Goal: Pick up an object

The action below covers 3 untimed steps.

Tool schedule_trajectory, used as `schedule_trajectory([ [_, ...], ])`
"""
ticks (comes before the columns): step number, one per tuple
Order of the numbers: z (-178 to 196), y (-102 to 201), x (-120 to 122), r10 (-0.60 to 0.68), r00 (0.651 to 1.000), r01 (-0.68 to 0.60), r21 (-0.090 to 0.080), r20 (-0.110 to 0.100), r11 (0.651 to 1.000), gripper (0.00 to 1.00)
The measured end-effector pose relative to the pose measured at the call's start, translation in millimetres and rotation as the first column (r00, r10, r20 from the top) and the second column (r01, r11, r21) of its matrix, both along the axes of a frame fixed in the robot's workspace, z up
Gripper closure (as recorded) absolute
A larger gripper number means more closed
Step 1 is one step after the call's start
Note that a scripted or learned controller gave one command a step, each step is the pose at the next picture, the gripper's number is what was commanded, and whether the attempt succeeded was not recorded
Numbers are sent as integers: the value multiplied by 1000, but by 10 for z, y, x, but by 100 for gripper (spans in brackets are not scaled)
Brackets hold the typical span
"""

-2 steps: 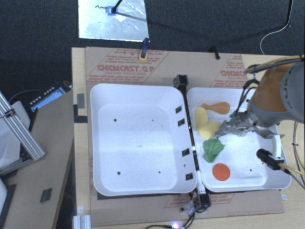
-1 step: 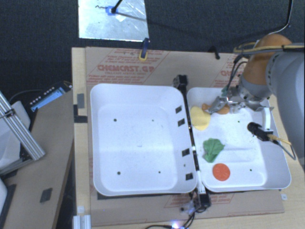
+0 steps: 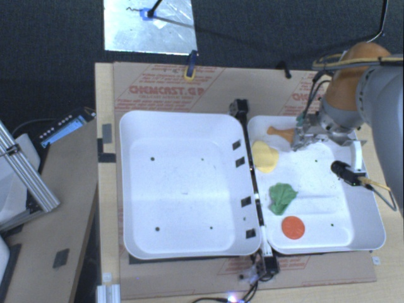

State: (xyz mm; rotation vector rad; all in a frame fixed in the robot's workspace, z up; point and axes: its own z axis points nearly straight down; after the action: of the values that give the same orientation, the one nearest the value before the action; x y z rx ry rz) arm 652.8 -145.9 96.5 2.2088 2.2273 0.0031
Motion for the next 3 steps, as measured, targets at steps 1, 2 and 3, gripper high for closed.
schedule_trajectory([
  [1, 956, 1235, 195, 9, 1000, -9, 7, 9, 1000, 100],
  [2, 2793, 1980, 176, 4, 1000, -4, 6, 17, 1000, 100],
  [3, 1228, 2995, 52, 4, 1000, -4, 5, -19, 1000, 100],
])
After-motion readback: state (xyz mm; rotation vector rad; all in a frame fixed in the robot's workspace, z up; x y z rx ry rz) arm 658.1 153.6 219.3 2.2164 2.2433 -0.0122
